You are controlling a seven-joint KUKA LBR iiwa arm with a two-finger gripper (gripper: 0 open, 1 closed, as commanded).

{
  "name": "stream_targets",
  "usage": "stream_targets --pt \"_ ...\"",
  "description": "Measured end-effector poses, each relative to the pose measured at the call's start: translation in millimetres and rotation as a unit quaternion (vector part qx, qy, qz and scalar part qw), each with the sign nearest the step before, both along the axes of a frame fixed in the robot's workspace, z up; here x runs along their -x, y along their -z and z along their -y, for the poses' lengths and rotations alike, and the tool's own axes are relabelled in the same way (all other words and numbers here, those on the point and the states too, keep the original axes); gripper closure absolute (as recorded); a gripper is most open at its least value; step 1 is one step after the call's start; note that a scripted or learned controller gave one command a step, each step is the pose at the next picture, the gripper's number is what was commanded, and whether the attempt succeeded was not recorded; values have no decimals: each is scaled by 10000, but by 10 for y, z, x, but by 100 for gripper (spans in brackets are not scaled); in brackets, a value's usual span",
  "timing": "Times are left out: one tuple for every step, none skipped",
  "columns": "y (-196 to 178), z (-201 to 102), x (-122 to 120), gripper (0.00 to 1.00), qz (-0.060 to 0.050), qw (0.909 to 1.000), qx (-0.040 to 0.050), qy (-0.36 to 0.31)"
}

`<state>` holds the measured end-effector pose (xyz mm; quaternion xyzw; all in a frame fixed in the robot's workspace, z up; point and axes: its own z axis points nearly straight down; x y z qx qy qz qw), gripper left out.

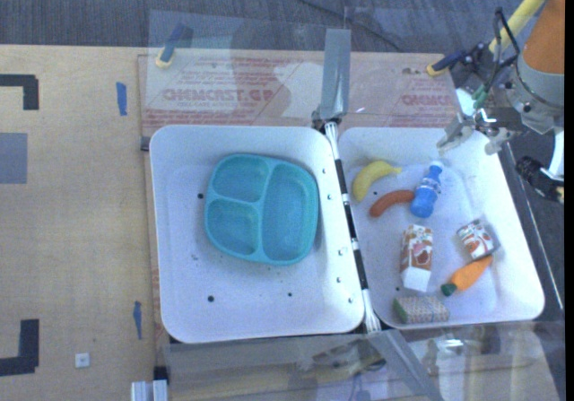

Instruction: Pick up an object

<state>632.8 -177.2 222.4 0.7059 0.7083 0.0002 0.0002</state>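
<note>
You are looking at left bin [179, 300] holding teal divided plate [263, 208], lying flat near its middle. Right bin [516, 211] is holding small items: banana [372, 177] at far left, sausage [391, 202] touching its near side, blue bottle [428, 192] just right of sausage, carton [416, 257] near middle, can [473, 239] to the right, carrot [468, 275] just below can, sponge [421, 308] at near edge. Gripper [473, 127] is hovering over bin's far right corner, well apart from items, fingers spread, pinching nothing.
</note>
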Motion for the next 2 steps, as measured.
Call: stream_targets --pt "1283 338 -19 0 21 9999 -14 117" --pt "1346 337 602 0 21 9993 -15 -382"
